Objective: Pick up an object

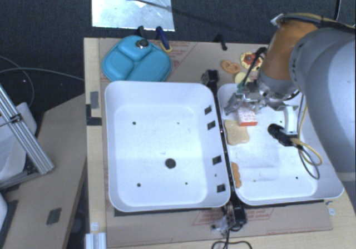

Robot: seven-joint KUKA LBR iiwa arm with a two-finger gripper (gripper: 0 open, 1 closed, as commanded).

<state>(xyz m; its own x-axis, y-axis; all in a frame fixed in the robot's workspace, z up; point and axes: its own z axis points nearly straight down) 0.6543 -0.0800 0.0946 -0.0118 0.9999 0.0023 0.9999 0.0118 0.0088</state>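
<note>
Camera view: the arm (311,59) reaches in from the right and bends down over the far left part of the right bin (289,187). The gripper (243,103) sits low there, just above a small white box with a red lower edge (247,116), which lies directly on its near side, touching or nearly so; whether the box is between the fingers cannot be told, nor whether the gripper is open or closed. A tan flat piece (236,133) lies just near of the box, by the bin's left wall. A small orange piece (236,174) lies further near along the same wall. The left bin (161,148) shows a dark round spot (170,163) on its floor. A blue lidded tray (137,60) rests on the bench beyond the left bin.
</note>
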